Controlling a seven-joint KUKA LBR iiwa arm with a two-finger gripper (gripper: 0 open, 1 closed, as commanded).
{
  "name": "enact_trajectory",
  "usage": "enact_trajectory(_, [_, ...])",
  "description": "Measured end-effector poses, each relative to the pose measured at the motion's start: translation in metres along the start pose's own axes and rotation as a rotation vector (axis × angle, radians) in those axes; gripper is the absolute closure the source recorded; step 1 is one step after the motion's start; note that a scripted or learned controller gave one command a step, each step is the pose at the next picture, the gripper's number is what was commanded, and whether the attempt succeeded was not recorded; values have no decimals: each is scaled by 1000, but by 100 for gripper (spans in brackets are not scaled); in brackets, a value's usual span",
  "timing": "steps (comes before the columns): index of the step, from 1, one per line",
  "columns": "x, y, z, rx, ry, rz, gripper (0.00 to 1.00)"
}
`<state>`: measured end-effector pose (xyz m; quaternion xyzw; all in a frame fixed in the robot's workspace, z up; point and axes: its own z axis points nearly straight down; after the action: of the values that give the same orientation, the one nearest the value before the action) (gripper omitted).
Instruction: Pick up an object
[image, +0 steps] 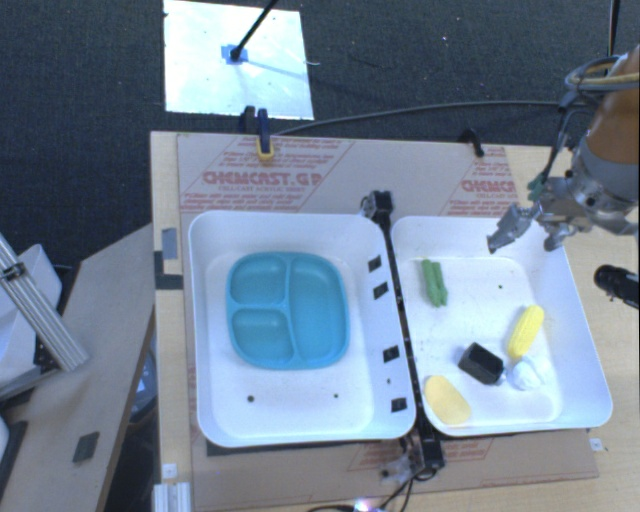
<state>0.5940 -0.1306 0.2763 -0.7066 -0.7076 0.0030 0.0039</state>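
Bench, cardboard-topped, bearing two white bins. Fingers (503, 232) spread apart, grasping nothing; gripper (530, 232) poised over far edge of right bin (590, 400). Nearest below: green piece (434, 281). Farther forward: corn cob (526, 331), black block (481, 363), yellow lemon-like piece (447, 399). Left bin (215, 400): blue divided plate (289, 308). Advised: descend squarely over green piece, straddling across its narrow width.

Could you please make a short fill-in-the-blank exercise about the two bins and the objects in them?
1. The blue divided plate lies in the ____ bin.
2. The green object lies in the ____ bin.
3. The corn cob has the colour ____.
4. The end effector hovers over the far edge of the ____ bin.

Missing words: left; right; yellow; right
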Motion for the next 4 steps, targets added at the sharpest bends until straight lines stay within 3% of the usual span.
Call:
enact_trajectory(1, [0,2,-7,-11,-1,-2,0])
enact_trajectory(4, [13,17,146,-8,-1,-1,0])
